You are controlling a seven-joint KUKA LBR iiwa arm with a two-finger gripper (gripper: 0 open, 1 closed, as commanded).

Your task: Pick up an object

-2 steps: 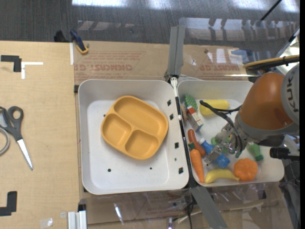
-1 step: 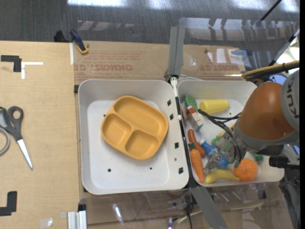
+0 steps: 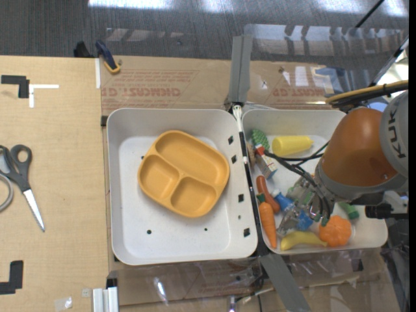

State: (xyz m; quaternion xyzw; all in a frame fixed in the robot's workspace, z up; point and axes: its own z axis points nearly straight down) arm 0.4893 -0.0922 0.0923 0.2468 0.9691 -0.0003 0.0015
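Tool (image 3: 305,207) sits low in right bin (image 3: 286,117) among cluttered toys, just above blue piece (image 3: 301,221) and yellow banana (image 3: 301,240); its opening and any hold cannot be told. Left bin (image 3: 123,194) carries yellow divided plate (image 3: 184,173)

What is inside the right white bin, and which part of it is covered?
The right bin holds a yellow cylinder, a carrot, a banana, an orange fruit and small toys. The arm covers its right part, so things beneath it cannot be seen.
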